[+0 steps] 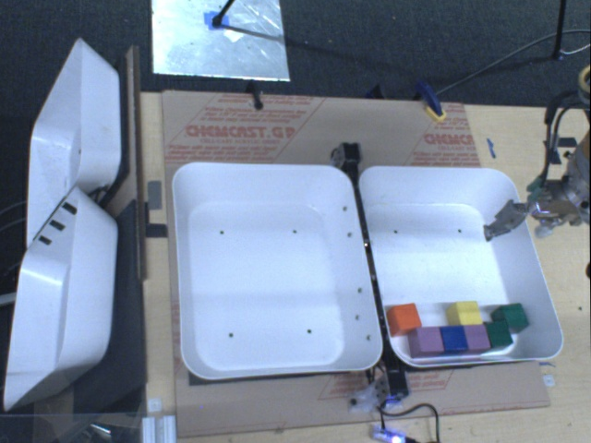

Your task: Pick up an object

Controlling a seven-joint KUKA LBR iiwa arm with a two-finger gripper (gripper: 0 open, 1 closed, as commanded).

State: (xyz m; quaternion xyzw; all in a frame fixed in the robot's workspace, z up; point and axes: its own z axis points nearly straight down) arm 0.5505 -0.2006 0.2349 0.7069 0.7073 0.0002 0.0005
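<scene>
You are looking down on the surface [231,118], where the left bin [268,266] is sitting just beside the right bin [443,210]. In the right bin, blocks are crowding the wall at six o'clock, touching: an orange block [403,317], a purple block [426,341], a blue block [453,339], a yellow block [464,313], and a green block [509,317]. The jaws [503,220] are hanging at three o'clock over the rim; you cannot tell whether they are apart.

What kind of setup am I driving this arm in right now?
Likely a robotics lab grasping bench: two white bins set side by side on a cardboard-covered bench, a cluster of coloured blocks in the right bin, and loose cables around it.
</scene>
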